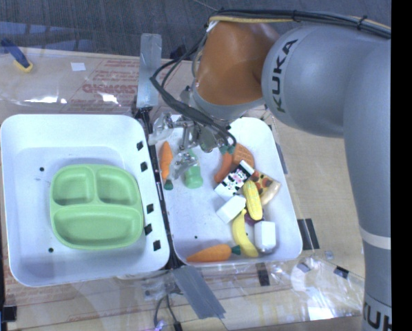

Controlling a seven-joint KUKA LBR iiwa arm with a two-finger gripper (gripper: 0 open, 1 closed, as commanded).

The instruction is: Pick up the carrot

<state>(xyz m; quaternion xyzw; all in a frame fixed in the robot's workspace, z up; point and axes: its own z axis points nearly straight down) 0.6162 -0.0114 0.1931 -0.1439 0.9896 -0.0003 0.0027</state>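
"KUKA" reads in black on the grey arm point(309, 67) at one o'clock. Its gripper point(187, 158) hangs beside a carrot point(166, 161); its grasp I cannot tell.

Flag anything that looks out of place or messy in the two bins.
Nothing looks spilled or damaged. The green divided plate sits flat in the left bin. The right bin is just cluttered: carrots lie scattered, one at the near wall, and the banana, corn and white blocks are heaped together.
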